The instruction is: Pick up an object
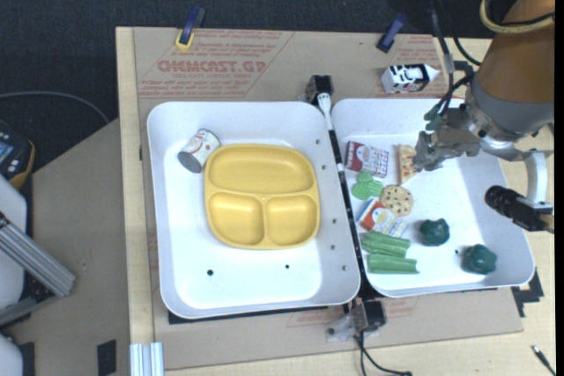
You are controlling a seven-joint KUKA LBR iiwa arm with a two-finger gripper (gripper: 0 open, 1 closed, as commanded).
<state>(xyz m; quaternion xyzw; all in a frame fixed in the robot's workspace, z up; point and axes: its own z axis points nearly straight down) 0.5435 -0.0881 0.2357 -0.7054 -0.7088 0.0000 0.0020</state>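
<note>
The small toys lie in the right bin [515, 273], among them a cracker [406, 161] just beside the claw [429, 156]. The claw hangs low over the bin's upper part, and I cannot tell its state. I judge this the reaching step; next it must close around one toy.

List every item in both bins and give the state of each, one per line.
Yellow tray: flat in left bin, compartments bare.
Small can: on its side beside the tray.
Red-and-white packet: flat in right bin.
Cookie: lying flat.
Green beans: lying near the front wall.
Two dark green pieces: resting apart on the bin floor.
Hand: low over the right bin, grip unclear.
</note>
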